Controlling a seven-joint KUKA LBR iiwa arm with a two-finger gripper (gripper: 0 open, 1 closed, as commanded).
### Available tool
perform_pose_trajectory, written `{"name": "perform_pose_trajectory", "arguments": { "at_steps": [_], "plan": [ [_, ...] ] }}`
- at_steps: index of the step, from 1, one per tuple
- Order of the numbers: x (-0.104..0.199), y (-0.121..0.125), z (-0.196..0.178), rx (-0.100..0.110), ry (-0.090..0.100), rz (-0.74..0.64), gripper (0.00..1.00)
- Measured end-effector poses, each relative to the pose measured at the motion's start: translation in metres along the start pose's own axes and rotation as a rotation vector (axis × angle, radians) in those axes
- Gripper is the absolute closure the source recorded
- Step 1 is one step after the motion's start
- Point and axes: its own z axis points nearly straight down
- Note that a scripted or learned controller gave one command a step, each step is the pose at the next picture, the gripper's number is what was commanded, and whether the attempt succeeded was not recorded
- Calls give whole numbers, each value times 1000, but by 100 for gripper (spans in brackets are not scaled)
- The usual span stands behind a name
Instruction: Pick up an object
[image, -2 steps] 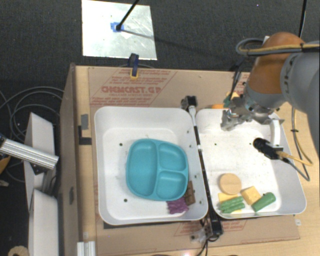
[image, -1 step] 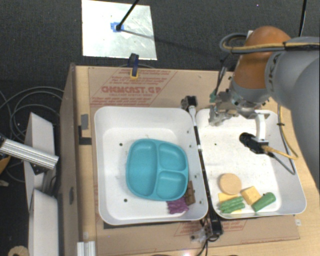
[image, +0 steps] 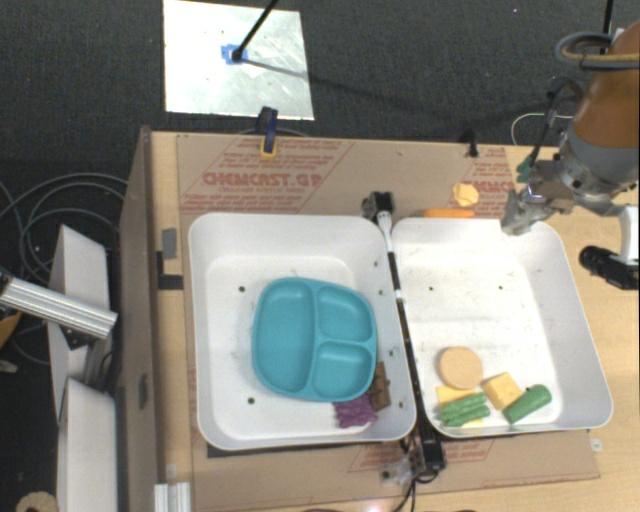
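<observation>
Toys lie well apart from pincer.

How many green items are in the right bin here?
2. Both lie at the near edge of the right bin: a ridged green piece below the tan disc, and a smooth green piece right of the yellow block. More may be hidden.

Divided plate in left bin; food pieces in right bin.

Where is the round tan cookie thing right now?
The round tan disc lies in the right bin, near its front edge. The yellow block sits just right of it and a green piece lies just in front.
</observation>
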Motion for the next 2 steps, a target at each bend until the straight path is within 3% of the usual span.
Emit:
{"name": "perform_pose_trajectory", "arguments": {
  "at_steps": [1, 2],
  "plan": [
    [57, 10, 41, 9, 7, -14, 100],
    [97, -2, 57, 10, 7, -14, 100]
  ]
}}
